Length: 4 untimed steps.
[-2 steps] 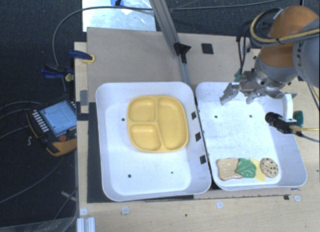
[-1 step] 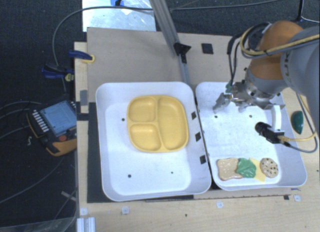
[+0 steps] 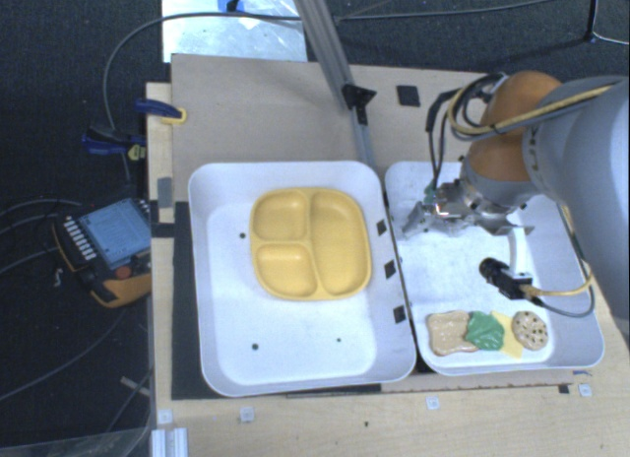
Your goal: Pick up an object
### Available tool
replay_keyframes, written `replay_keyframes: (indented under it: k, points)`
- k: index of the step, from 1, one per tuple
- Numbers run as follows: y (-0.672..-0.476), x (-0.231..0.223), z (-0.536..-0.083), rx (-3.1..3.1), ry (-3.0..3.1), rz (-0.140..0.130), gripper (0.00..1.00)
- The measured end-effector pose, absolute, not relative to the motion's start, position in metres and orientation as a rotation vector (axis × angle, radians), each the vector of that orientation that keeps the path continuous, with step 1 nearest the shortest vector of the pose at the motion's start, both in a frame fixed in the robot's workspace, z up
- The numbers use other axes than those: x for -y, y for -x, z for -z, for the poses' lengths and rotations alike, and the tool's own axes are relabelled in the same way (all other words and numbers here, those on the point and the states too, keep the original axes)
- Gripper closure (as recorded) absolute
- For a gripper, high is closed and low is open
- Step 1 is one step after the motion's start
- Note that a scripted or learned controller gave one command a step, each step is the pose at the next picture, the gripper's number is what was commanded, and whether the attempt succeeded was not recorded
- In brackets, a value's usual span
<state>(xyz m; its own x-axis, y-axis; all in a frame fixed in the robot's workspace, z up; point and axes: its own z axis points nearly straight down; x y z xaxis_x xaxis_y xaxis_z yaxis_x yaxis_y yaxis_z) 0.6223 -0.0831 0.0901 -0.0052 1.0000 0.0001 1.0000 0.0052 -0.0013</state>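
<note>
We see the gripper [image 3: 418, 217] at the right bin's [image 3: 566, 347] far-left corner; its jaw state is unclear, nothing visibly held, so picking remains ahead.

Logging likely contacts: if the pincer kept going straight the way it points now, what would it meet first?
Probably the right bin's bare white floor: the pincer points down and leftward near the bin's left wall, away from the toy food. Depth is unclear.
</note>
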Motion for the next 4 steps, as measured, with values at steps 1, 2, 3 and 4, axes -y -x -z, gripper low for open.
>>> replay_keyframes:
  k: [1,2,3,4]
  points:
    - [-0.624,0.084,-0.104,2.229,2.218,0.004,1.00]
    - [-0.629,0.083,-0.169,2.232,2.219,0.008,1.00]
    - [-0.631,0.083,-0.224,2.233,2.218,0.008,1.00]
    - [-0.634,0.037,-0.220,2.233,2.211,0.005,1.00]
